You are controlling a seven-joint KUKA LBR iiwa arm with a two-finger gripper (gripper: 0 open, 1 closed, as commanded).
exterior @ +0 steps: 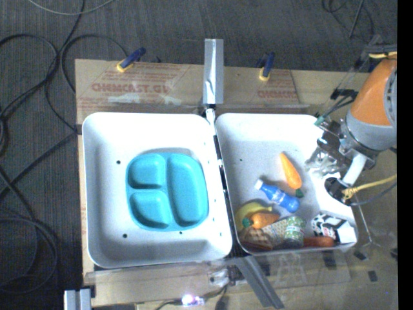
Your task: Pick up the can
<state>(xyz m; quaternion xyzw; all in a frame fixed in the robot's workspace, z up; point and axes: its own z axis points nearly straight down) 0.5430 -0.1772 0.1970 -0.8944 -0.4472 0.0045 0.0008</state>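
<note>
The can (292, 230), a short cylinder with a green and white patterned label, lies near the front edge of the right bin (258, 134), wedged among other items. My gripper (322, 158) hangs over the right rim of that bin, up and to the right of the can and well apart from it. The grey arm with its orange band (379, 99) reaches in from the right. Nothing is seen held in the gripper.
Around the can lie an orange carrot (291, 170), a blue bottle (278, 196), a yellow banana (247, 212), a brown item (257, 238), a red item (317, 241) and a black-and-white item (325, 226). The left bin (103, 134) holds a blue divided plate (168, 190).
</note>
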